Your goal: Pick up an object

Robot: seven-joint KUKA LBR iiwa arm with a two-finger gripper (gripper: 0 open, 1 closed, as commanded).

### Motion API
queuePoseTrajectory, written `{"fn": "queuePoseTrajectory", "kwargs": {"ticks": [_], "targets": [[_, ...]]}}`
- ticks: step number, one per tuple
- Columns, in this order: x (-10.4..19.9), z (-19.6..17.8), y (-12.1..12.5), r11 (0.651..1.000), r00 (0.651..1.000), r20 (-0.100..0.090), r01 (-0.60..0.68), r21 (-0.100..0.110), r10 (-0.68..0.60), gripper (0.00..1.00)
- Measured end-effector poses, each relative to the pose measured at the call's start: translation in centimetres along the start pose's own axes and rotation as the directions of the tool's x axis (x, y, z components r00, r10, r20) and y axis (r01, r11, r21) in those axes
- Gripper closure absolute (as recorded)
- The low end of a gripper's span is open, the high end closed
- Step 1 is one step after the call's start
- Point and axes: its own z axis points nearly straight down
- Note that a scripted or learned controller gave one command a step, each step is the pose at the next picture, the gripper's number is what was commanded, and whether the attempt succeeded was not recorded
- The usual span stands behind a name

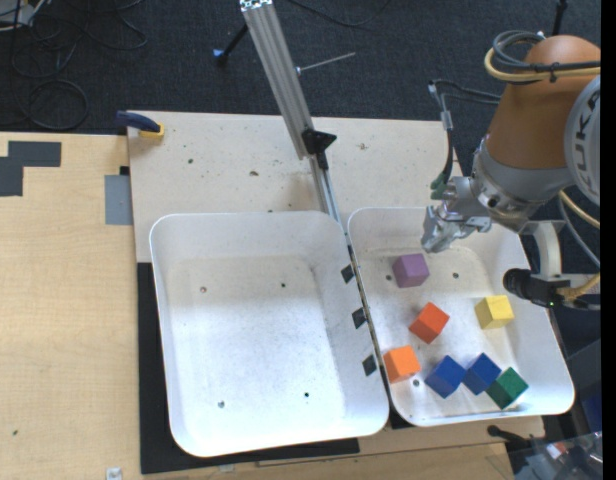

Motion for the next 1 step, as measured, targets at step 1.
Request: {"fn": "queuePoseTrajectory", "kwargs": {"ticks": [1], "targets": [[5.07,0.00,-1.49,1.000,1.000,0.000,0.000,0.000,0.000,1.00]]}}
